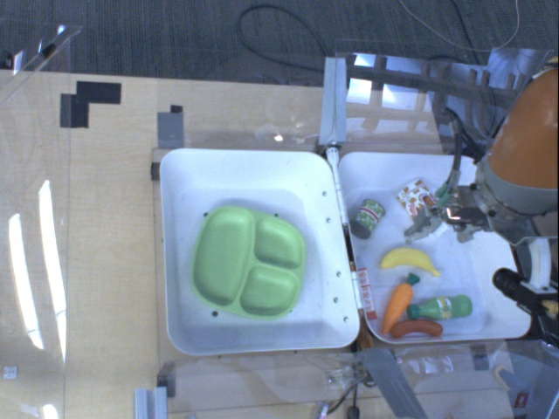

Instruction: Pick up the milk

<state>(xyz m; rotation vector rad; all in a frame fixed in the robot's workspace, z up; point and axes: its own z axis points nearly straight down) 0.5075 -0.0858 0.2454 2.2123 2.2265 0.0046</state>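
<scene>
Camera view: arm reaches from right, claw (pixel 437 219) low in right bin (pixel 498 326) beside milk (pixel 414 197), grip state unclear.

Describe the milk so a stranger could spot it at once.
Look in the right bin, the one without the green plate. Near its top, beside the gripper, lies the milk, a small white carton with red print. Its neighbours are a green can and a yellow banana.
</scene>
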